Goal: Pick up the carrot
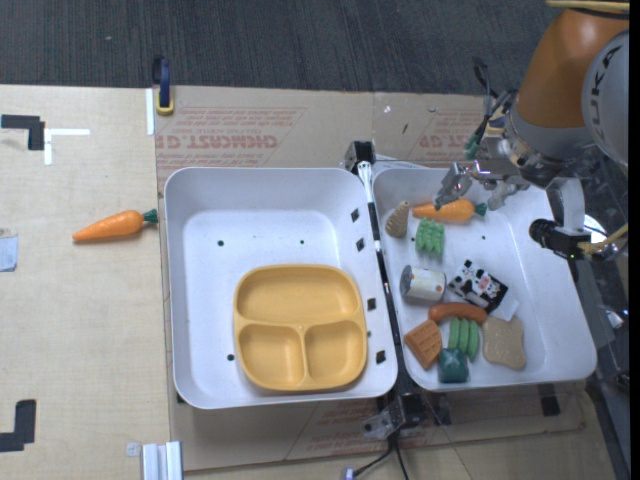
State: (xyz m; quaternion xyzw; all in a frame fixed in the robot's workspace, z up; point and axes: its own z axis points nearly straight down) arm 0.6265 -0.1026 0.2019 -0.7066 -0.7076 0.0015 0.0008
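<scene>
While the bench (80, 368) carries two white bins side by side, the arm (570, 68) enters from three o'clock and bends over the right bin (560, 368). Left bin (190, 298): one yellow divided plate (300, 325), toward six o'clock. Right bin: a jumble of toy food. Noted items, by size: a slice of bread (504, 343) at five o'clock, a black-and-white patterned piece (476, 286) near centre, a sausage (457, 311) just below it, a white can (424, 284) on its side at nine o'clock. The gripper (457, 190) sits at the bin's twelve o'clock edge; the carrot (446, 210) lies directly beneath its tips, touching or nearly so. Whether the fingers are clamped on it cannot be told. A second carrot (111, 226) rests on the bench, well apart, at nine o'clock of the left bin.
</scene>
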